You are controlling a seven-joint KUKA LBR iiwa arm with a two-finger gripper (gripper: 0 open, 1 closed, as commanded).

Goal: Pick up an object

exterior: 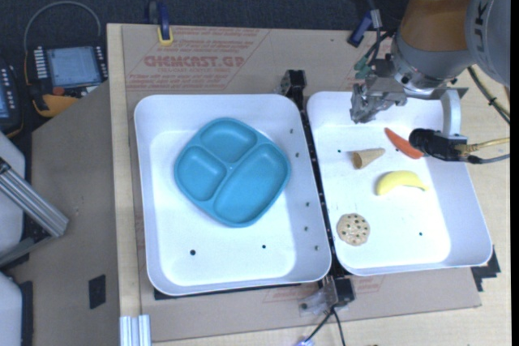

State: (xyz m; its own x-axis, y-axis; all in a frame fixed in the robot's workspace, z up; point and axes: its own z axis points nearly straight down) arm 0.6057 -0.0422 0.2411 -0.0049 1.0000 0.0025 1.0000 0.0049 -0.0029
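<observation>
Objects in the right bin [466,211], namely cone [366,158], banana [399,183], cookie [353,228] and carrot [401,142], all lie untouched. The hand [366,111] hovers above the bin's far end, holding nothing; how far open, I cannot tell.

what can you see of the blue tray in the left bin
The blue tray is a rounded, plastic-looking plate split by raised ridges into three compartments: two smaller ones toward the far side and one larger near the right. It lies flat, turned at an angle, on the floor of the left bin, near its middle, apart from the walls. Its compartments look bare.
</observation>
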